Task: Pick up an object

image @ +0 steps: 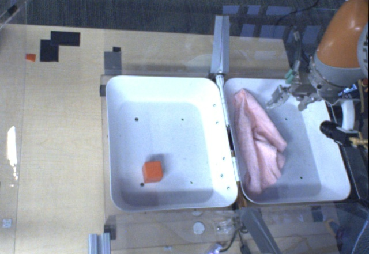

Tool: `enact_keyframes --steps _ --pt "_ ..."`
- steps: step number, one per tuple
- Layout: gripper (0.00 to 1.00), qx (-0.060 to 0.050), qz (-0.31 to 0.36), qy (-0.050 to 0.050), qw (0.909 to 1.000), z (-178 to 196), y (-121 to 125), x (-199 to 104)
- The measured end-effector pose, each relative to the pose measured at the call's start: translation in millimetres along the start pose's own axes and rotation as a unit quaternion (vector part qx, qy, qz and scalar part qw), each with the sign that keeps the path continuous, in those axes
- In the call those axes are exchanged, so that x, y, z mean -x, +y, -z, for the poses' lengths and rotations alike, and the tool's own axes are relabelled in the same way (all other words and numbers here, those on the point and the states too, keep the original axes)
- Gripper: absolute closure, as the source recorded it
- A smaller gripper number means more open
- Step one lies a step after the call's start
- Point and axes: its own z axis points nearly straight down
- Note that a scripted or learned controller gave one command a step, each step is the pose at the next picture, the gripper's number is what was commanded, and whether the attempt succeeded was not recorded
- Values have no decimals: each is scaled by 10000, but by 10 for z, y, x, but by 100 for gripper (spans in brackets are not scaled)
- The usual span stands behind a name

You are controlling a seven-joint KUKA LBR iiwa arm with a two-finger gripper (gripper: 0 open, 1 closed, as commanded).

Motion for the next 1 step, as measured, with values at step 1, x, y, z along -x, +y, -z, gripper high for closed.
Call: enact_keyframes --steps 1 --pt "0 29 1072 -10 9942 -1146 -559 390"
